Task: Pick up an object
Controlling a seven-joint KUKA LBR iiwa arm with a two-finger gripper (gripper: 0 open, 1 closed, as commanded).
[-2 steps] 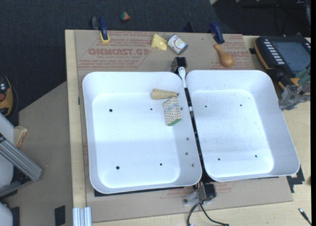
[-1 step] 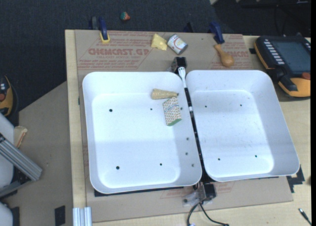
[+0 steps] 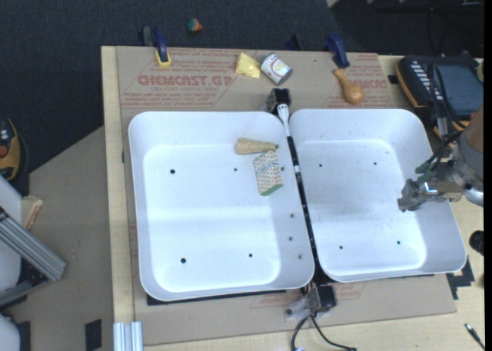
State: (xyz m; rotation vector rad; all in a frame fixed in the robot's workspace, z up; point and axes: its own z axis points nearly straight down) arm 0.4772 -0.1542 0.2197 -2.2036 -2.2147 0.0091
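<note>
Both white bins look like smooth, slightly glossy moulded plastic. Beneath them the bench is matt brown board, paper-faced with red print. In the left bin, a patterned packet looks papery; the gripper appears dull grey metal.

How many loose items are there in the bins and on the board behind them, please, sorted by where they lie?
In the left bin: 2, a tan cone and a patterned packet.
On the board behind the bins: 3, a yellow wedge, a small box, a wooden piece.
Total: 5
</note>
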